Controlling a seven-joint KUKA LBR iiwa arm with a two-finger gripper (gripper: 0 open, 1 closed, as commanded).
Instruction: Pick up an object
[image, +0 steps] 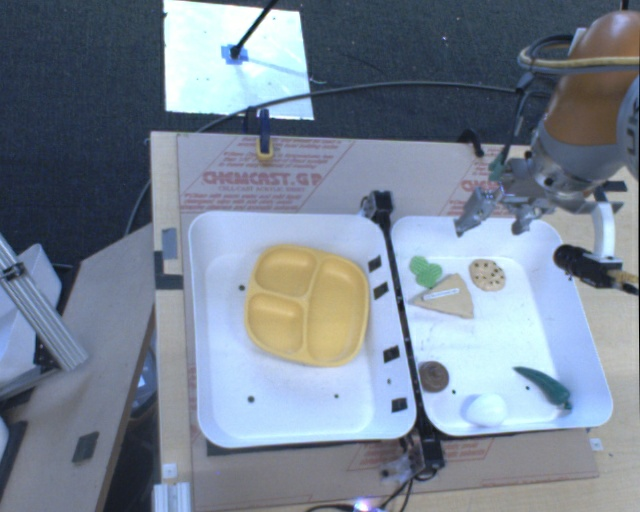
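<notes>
Camera view: hand hangs over the far edge of the right bin, fingers spread apart, nothing between them. Right bin contents: green piece near the divider, tan wedge just beside it, cookie to the wedge's right, brown disc and white egg-shaped item toward the near side, green pepper at the near right corner. All lie apart from the hand. Left bin carries a yellow divided plate. Both bins sit on the surface.
</notes>
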